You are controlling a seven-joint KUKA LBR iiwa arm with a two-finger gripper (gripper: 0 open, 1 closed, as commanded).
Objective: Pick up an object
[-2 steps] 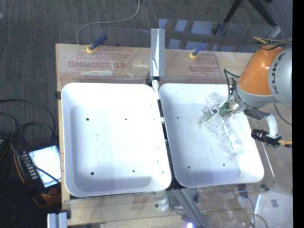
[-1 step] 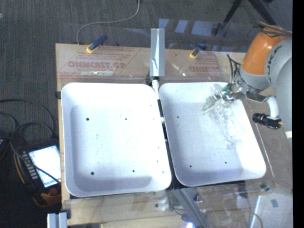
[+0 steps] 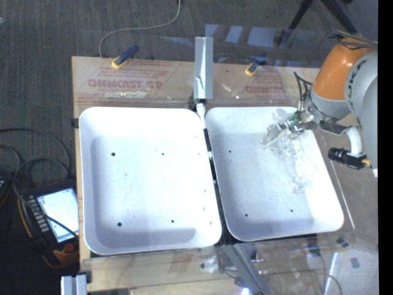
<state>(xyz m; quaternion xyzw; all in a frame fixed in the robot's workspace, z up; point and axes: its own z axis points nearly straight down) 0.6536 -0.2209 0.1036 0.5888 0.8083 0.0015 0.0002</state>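
Note:
My gripper reaches in from the right and hangs over the far right part of the right bin. It looks pale and glassy against the white floor, with a small green spot by its wrist. Below it, a faint clear, crinkled shape lies on the bin floor; I cannot tell what it is. The view does not show anything held. The orange band of the arm sits above the bin's right corner.
The left bin lies beside the right one, with a metal bar at the far end between them. Yellow-and-blue clamps hold the wooden board. A black cable fitting sticks out near the right rim.

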